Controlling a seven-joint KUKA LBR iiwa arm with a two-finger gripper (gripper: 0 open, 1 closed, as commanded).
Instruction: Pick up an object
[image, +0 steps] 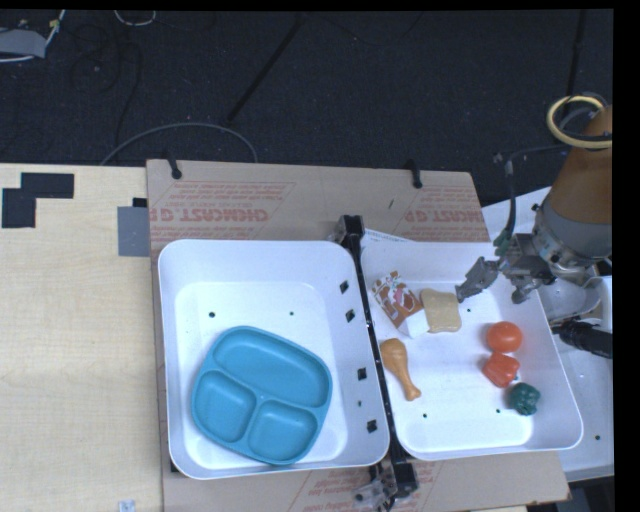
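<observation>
A: What does the right bin (560, 420) hold, and where along its edges?

B: A patterned packet (397, 299) and a pale sponge-like block (441, 311) lie touching each other near the upper left. A chicken drumstick toy (399, 366) lies just beside the divider (366, 330). A red tomato (504, 336), a red pepper piece (500, 369) and a green broccoli piece (523, 398) run in a line close to the right wall.

A: And the gripper?

B: The gripper (497, 281) hangs over the bin's upper right, its two dark fingers spread apart with nothing between them. It sits just right of the pale block and above the tomato, apart from both.

A: Where is open floor?

B: The middle and lower middle of the right bin, between drumstick and the red pieces. In the left bin (200, 270), a blue divided plate (262, 394) fills the lower part, its lower edge near the wall; the upper strip is bare.
</observation>
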